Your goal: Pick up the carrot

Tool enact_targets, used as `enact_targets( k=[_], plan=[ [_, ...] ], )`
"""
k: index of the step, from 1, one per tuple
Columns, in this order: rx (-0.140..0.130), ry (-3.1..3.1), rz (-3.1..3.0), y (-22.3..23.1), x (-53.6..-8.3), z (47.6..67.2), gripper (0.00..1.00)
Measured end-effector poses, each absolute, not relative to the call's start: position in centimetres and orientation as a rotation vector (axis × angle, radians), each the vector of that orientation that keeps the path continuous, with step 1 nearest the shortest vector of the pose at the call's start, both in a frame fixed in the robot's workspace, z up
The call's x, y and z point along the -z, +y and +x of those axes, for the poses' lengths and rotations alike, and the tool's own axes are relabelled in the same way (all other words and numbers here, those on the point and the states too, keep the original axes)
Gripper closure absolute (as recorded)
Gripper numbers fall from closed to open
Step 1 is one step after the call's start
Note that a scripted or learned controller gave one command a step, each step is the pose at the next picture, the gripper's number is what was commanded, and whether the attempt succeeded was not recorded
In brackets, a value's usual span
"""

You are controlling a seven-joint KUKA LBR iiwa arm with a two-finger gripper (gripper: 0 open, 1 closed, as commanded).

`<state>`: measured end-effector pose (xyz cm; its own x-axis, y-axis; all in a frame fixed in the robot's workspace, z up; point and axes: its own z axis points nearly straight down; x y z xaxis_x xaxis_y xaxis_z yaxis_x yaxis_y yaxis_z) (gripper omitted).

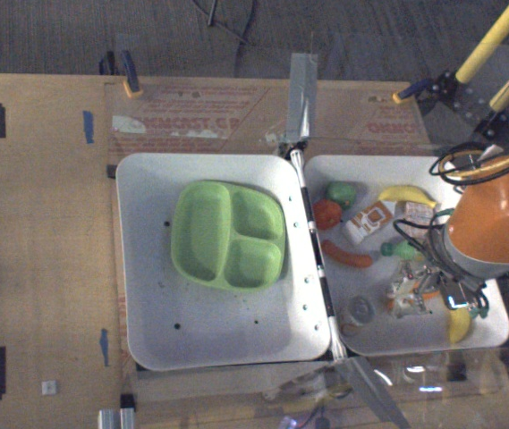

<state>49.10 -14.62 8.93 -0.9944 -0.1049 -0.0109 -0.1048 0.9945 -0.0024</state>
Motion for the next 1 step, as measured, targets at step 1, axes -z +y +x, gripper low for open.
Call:
enact_targets(
  k=[1],
  plan=[
    [0.001,3.123,-0.165,-14.51,-9.75,49.3,1.0]
  ],
)
